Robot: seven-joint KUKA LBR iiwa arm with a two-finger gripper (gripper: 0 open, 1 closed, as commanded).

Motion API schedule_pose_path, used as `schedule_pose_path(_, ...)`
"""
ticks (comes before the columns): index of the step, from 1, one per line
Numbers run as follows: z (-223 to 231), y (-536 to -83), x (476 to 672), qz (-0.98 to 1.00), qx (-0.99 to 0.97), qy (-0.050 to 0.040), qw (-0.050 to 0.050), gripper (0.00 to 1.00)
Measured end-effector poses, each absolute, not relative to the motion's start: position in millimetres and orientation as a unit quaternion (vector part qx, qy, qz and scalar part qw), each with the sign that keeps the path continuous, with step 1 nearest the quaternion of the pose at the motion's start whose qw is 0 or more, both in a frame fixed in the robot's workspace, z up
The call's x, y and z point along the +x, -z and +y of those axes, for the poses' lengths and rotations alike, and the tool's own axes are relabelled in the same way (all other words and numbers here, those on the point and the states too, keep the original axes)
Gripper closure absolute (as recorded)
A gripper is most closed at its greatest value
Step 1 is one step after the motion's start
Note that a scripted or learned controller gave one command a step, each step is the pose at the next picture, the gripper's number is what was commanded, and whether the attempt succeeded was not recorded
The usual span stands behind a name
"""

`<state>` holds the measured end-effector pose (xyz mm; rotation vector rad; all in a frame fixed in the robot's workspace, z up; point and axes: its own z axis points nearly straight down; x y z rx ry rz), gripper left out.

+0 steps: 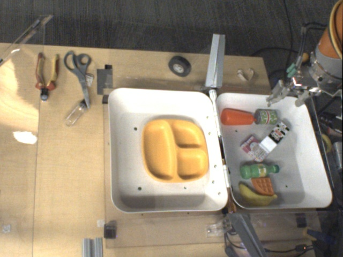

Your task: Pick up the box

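The box (272, 138) is small and white with a black patterned end. It lies tilted in the middle of the right bin (316, 159), next to a pink packet (250, 143). My gripper (289, 94) hovers over the bin's far edge, up and to the right of the box and well apart from it. Its two thin fingers (276, 93) stand spread, open, with nothing between them.
In the right bin also lie an orange bottle (237, 116), a green can (266, 116), a green bottle (258, 170), a waffle piece (262, 186) and a banana (254, 195). The left bin (123, 143) holds a yellow divided tray (174, 149). Scissors, pliers and a tape roll lie on the bench.
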<state>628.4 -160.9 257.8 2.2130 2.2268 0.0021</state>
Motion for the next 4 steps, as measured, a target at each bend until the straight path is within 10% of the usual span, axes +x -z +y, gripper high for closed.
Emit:
schedule_pose_path(2,-117,-89,573.2,0.801,0.599,-0.0040,0.006,0.00)
schedule_pose_path(3,-117,-102,576.9,0.801,0.598,-0.0062,0.012,1.00)
schedule_pose_path(4,-87,-205,617.8,0.788,0.615,-0.0021,0.003,1.00)
